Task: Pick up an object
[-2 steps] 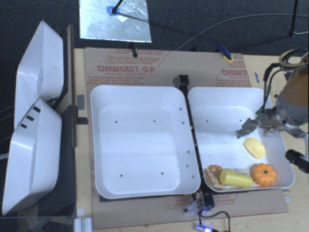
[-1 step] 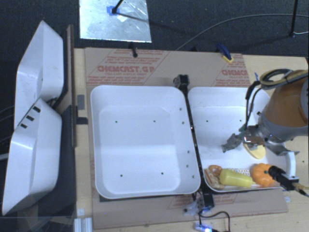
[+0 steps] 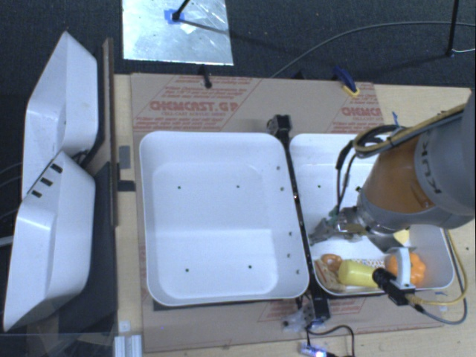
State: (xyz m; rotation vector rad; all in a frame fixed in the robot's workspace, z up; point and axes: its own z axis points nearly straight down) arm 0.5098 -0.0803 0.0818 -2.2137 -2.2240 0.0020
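I work from a single camera fixed above the tabletop [image 3: 245,99], looking down at a slant. It sits far enough back that I get both white bins whole: the left bin [image 3: 160,222] fills the middle of my picture, and the right bin [image 3: 316,155] lies toward the right edge. The far side of the tabletop runs along the top, with dark floor [image 3: 335,13] beyond it. The arm [image 3: 409,184] enters from my right, crossing over the right bin.
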